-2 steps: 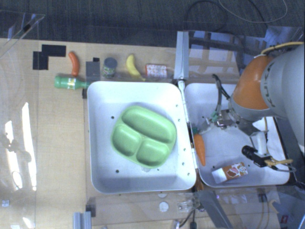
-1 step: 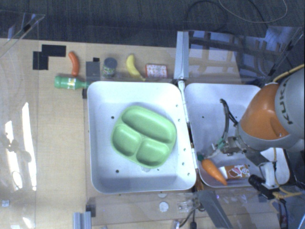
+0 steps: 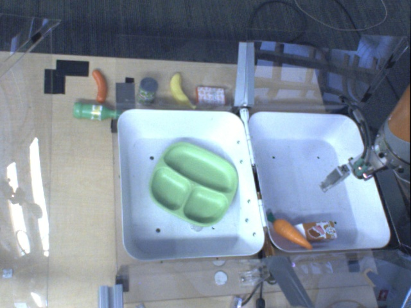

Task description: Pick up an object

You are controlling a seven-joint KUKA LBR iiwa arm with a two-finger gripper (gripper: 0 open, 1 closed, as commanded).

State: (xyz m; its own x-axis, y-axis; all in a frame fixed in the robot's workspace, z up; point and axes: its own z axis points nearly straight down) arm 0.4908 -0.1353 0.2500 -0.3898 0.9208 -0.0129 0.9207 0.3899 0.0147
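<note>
An orange toy carrot (image 3: 289, 231) lies in the front left corner of the right bin (image 3: 302, 140). Beside it, to the right, rests a small red and white packet (image 3: 321, 230). A green divided plate (image 3: 194, 183) sits in the middle of the left bin (image 3: 138, 140). My gripper (image 3: 335, 179) hangs over the right side of the right bin, above bare white floor. It is well behind and to the right of the carrot and packet, with nothing seen in it.
Behind the bins, along the bench, lie a green bottle (image 3: 93, 111), an orange sausage (image 3: 99, 85), a dark block (image 3: 125, 92), a small can (image 3: 148, 90), a banana (image 3: 180, 90) and a red and white tin (image 3: 211, 95). A metal post (image 3: 244, 76) rises between the bins.
</note>
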